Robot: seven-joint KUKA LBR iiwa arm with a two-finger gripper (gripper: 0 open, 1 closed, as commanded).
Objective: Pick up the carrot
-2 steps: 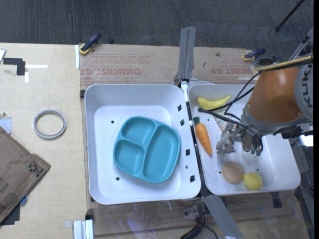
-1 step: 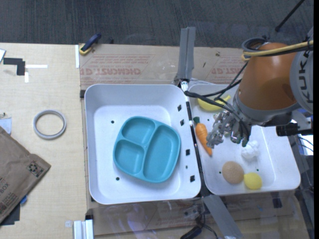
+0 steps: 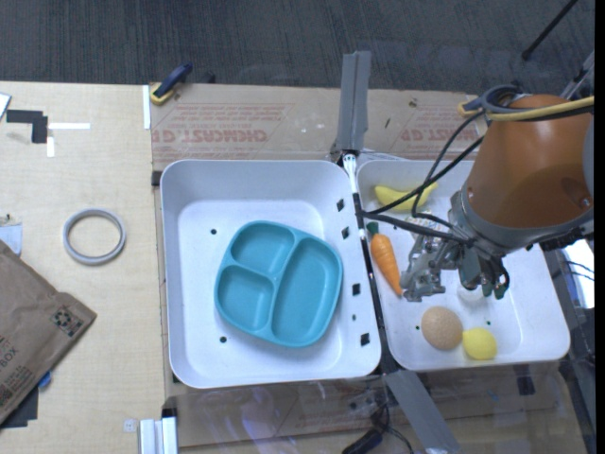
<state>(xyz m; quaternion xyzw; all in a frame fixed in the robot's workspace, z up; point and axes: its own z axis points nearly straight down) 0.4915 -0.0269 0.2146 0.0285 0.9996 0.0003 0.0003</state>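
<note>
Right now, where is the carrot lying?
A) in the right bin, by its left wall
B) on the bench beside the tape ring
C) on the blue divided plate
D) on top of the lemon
A: the carrot lies in the right bin along its left wall, apart from the blue plate in the left bin.

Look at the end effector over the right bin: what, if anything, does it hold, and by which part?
Nothing. The end effector hangs beside the carrot, which lies free on the bin floor.
</note>
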